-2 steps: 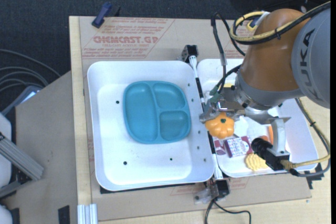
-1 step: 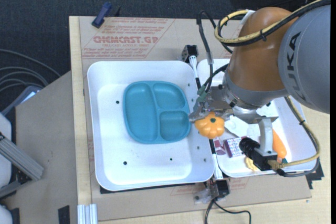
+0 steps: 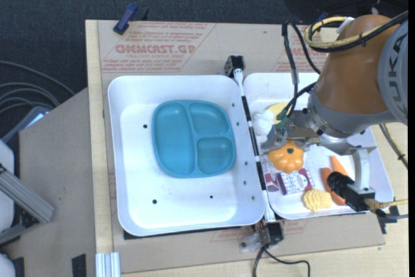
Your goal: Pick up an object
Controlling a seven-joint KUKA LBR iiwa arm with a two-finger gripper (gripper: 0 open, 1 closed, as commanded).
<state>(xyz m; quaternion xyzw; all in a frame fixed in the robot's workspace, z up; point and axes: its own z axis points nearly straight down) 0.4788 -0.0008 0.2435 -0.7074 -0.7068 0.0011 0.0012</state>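
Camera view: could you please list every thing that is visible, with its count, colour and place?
bins: two, white, side by side on the bench
divided plate: one, teal, in the left bin
toy pumpkin: one, orange, in the right bin near the divider
corn-like toy: one, pale yellow, front of the right bin
packet: one, white and dark red, between pumpkin and corn-like toy
carrot-like toy: one, orange, right bin, right of the pumpkin
white lump: one, white, right bin by the divider
clip: one, blue, back edge of the bench
arm: one, grey and orange, over the right bin
pincer: one, dark, just above the pumpkin
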